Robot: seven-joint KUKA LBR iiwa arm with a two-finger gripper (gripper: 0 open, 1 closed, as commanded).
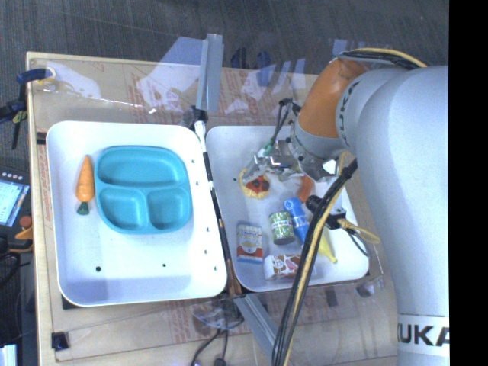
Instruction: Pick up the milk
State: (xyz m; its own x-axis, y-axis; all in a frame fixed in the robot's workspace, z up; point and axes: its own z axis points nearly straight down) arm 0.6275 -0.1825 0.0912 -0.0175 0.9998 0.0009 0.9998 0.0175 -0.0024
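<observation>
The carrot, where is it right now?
The carrot lies in the left white bin, along that bin's left side, just beside the blue divided tray. It is far from the pincer, which is over the right bin.

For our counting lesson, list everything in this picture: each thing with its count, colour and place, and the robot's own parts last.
white bins: 2, white, side by side on the bench
divided plate: 1, blue, left bin
carrot: 1, orange, left bin beside the plate
milk: 1, white and red carton, lying at right bin's front edge
can: 1, green, right bin middle
small box: 1, pale with red, left of the can
bottle: 1, blue, right of the can
arm: 1, grey with orange band
claw: 1, over right bin's rear
</observation>
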